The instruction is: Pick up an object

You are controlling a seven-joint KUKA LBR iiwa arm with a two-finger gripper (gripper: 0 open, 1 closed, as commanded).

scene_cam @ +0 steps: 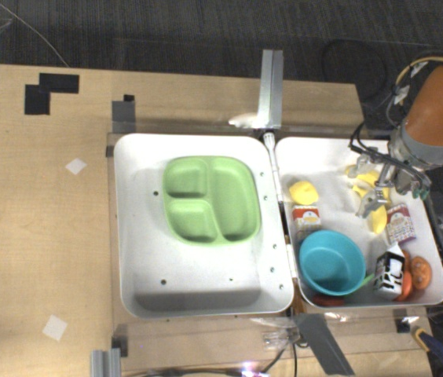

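Yellow banana point(372, 203) lies near right bin's point(325, 154) far right corner. Hand point(376, 199) down over it; we cannot tell its state. We judge nothing lifted yet; grasp and raise remain.

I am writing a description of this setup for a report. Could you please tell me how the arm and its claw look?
The arm has a rounded grey body with a broad orange band above the wrist. Thin black cables and a pale one loop beside it. The claw is a small assembly of grey metal and dark parts; its details are too small to describe.
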